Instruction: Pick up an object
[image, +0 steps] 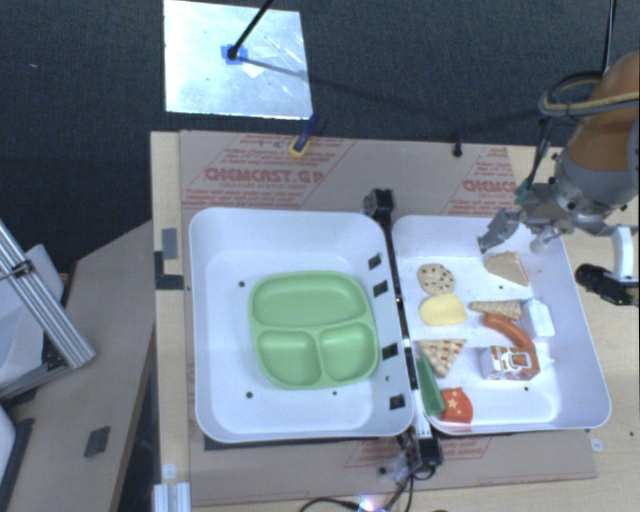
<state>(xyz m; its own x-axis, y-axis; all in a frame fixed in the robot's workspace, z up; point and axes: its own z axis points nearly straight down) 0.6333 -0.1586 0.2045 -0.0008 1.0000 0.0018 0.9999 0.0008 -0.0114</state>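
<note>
While the arm (600, 140) was reached in from the right, its gripper (522, 236) was seen poised over the far corner of the right bin (575, 400), with the two fingers spread apart and nothing caught between them. A tan bread-like wedge (508, 267) was lying just below the fingertips, close to them, though whether it was touched could not be told.

The rest of the toy food was crowded in the same bin. A round cookie (436, 277) was placed toward the bin's left wall, with a pale yellow piece (443, 310) just beneath it. A slim cracker wedge (497, 309) was set beside the yellow piece, and an orange sausage (505, 329) was laid just below that, near a small white block (541, 319). A pizza slice (441, 353) was found lower down, and a white and orange carton (510, 363) lay to its right. A green stick (428, 384) and a red piece (456, 405) were tucked in the near corner by the dividing wall.

The left bin (215, 300) was occupied by a green divided plate (312, 328), well apart from the gripper. A black cable and clips (385, 290) were run along the seam between the bins. Beyond the bench, a shiny square sheet (238, 60) was laid on the dark floor.
</note>
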